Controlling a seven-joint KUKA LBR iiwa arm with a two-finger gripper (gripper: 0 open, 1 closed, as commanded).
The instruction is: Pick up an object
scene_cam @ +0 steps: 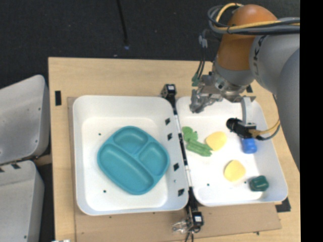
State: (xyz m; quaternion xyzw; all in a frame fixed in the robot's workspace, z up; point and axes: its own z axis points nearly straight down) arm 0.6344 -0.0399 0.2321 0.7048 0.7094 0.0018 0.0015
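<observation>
Our hand (198, 105) hovers over the right bin (267, 120); grip state unclear. We should center above the green piece (194, 141) before descending.

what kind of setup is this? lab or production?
Likely a robot lab grasping rig, not production. A wooden bench carries two white bins: one holds a teal divided tray, the other small toy-like items such as a blue block. The gripper hangs over the right bin, cables loose.
</observation>
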